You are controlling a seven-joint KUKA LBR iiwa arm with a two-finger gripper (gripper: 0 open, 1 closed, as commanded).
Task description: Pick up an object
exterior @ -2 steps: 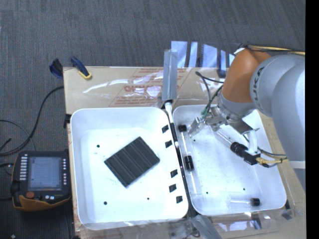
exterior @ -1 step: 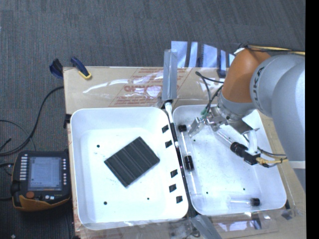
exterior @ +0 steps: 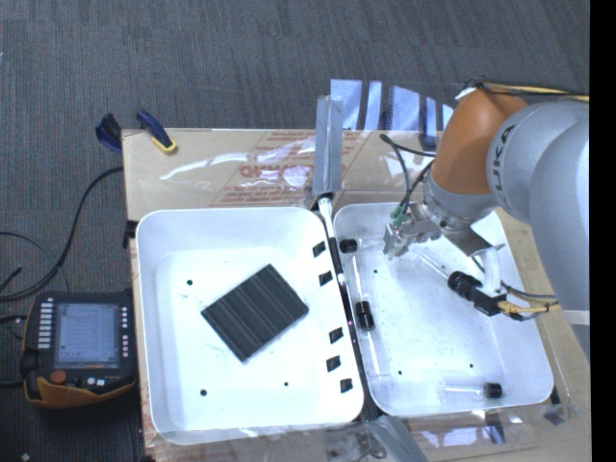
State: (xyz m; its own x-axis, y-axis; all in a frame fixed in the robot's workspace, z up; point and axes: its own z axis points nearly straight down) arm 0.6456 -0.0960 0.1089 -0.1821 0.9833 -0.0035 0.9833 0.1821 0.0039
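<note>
The grey arm with its orange band (exterior: 520, 162) comes in from the upper right of the frame and bends down over the right-hand shallow white bin (exterior: 525, 378). To its left sits the other shallow white bin (exterior: 159, 258), both resting on the brown desk (exterior: 221, 166). In the middle of the left bin lies a flat dark grey ribbed rectangular pad (exterior: 255, 311), turned at an angle and untouched.

The hand (exterior: 397, 241) hangs low in the upper left part of the right bin, close to the bin floor near the dividing wall. Whether it is wide or narrow I cannot tell; nothing can be made out between its tips.

Smaller things lie in the right bin: a small black cylindrical piece (exterior: 364, 314) beside the divider and a clear tube with a black cap (exterior: 472, 390) near the lower right corner.

As I judge it, the pick is not yet done: every object lies on a bin floor, and the grasp and lift remain.
</note>
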